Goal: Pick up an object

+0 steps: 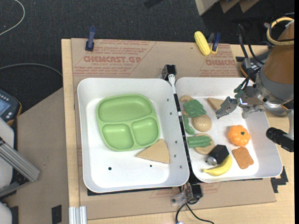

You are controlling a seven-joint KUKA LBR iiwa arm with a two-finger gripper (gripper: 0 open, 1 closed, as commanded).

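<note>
Orange pumpkin toy [238, 135] lying in the right bin [273, 169], among banana [219, 167], cracker [243, 157] and green leaves [194, 108], all loose and apart, probably to leave room for a grasp. Hovering just above and left of it, claw [227, 107] with fingers spread, empty. In the left bin [88, 139] on the table [135, 57], green tray [127, 122] and wedge [154, 152].

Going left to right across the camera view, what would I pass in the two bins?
Green divided plate → tan wedge → green leafy piece → banana → small orange pumpkin, with the pincer above the right bin.
</note>
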